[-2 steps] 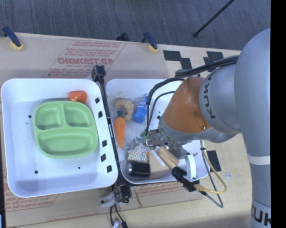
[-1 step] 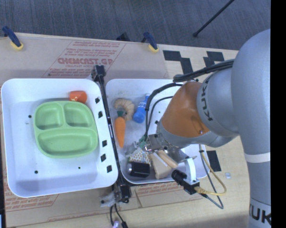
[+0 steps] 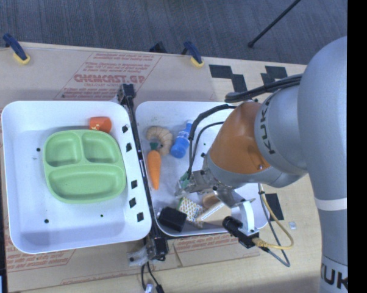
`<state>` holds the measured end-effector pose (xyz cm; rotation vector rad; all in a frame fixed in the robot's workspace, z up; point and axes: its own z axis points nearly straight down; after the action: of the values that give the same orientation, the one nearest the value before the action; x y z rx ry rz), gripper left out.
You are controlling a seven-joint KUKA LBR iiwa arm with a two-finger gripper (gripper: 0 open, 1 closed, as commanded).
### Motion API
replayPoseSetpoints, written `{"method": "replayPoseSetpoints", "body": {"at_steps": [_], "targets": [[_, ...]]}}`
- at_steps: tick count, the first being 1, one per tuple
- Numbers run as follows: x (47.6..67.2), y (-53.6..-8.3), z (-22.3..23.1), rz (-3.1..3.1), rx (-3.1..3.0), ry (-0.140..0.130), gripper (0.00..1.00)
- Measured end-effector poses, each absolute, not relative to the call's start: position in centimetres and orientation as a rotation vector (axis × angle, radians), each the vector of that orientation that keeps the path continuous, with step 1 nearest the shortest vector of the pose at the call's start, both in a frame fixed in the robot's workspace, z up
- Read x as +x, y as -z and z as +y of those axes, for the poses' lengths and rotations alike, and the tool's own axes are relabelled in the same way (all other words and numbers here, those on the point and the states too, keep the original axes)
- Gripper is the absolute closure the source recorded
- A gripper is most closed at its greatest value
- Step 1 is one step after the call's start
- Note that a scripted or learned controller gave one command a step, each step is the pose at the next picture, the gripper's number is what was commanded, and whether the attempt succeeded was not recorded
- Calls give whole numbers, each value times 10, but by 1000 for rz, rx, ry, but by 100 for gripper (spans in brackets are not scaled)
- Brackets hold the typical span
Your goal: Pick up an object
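Your gripper [image 3: 199, 207] sits low in the right bin [image 3: 171, 112], near its front edge; can't tell if it's spread or closed. The carrot [image 3: 153, 169] lies just left of it, long axis running near-to-far, tip pointing near.

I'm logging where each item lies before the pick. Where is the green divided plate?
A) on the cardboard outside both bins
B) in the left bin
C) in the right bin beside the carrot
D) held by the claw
B: the green divided plate lies flat in the left bin, while the carrot lies in the right bin.
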<state>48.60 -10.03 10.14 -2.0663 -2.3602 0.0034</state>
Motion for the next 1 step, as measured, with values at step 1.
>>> {"method": "replayPoseSetpoints", "body": {"at_steps": [1], "targets": [[486,-101,-100,-2360,-2066,-4,0]]}}
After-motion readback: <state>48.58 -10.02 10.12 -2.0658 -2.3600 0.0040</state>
